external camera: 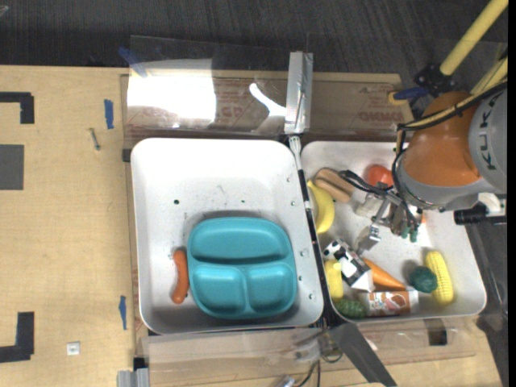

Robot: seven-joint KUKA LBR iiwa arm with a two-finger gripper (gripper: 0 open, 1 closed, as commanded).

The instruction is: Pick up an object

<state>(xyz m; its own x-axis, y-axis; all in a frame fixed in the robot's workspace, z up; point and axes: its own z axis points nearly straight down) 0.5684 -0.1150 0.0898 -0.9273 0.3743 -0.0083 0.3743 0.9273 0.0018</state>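
My gripper (385,222) hangs over the middle of the right bin (472,297), below the arm's orange band (439,158). It is open and nothing sits between its fingers. Just below it and to the left lie a black-and-white cow toy (348,263) and an orange carrot (383,276). A yellow banana (324,208) and a hot dog (333,183) lie to its left by the bin's wall. A red tomato (377,174) shows partly behind the wrist. A sauce bottle (390,301), a green broccoli piece (422,279) and a corn cob (439,275) lie along the front.
The left bin (161,176) holds a teal divided plate (240,266) with an orange sausage (180,276) beside its left edge. A metal divider (298,95) stands at the back between the bins. Yellow poles (480,24) rise at the top right.
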